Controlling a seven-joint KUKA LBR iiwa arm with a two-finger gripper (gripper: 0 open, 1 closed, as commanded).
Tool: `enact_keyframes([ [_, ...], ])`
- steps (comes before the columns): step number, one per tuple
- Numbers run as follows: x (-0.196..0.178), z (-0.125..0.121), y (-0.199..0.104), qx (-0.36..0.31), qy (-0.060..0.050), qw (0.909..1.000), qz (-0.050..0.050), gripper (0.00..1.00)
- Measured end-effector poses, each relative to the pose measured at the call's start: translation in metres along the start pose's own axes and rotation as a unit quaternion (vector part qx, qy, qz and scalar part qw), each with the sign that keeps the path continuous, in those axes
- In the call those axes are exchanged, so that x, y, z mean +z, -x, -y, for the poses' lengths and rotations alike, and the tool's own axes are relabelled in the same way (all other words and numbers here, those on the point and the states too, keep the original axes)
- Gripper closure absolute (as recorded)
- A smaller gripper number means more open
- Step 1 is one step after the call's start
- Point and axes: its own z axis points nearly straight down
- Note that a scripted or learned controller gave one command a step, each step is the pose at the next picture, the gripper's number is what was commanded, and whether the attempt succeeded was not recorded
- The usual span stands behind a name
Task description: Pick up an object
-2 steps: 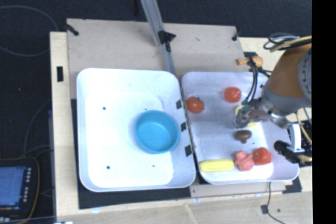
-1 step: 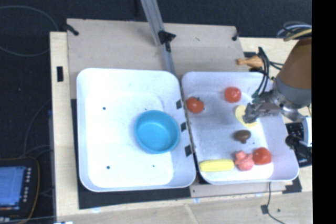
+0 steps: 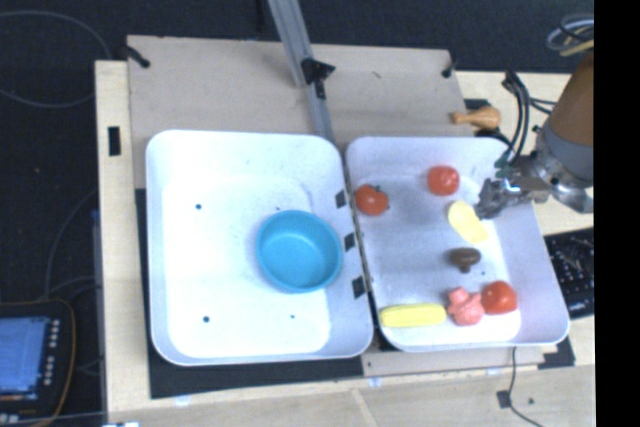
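Note:
The right bin holds several small objects. A red tomato-like piece lies at its left edge and a second red one sits near the back. A pale yellow oval lies in the middle right, with a brown lump just in front of it. Along the front are a yellow bar, a pink piece and a red ball. My gripper hangs at the bin's right side, just above and right of the pale yellow oval. Nothing shows between its tips.
The left bin contains a blue bowl. A grey metal pole slants from the top down to the seam between the bins. An orange object lies on the bench behind the right bin. A keyboard sits at the right.

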Motion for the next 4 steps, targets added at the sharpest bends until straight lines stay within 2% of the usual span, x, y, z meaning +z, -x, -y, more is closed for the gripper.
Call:
enact_keyframes([
  [1,-0.048,-0.005,0.008,0.000,-0.001,1.0000,0.000,1.00],
  [3,-0.027,-0.010,-0.095,-0.002,-0.005,1.0000,-0.001,1.00],
  [4,-0.038,-0.013,-0.151,-0.003,-0.002,1.0000,-0.002,1.00],
])
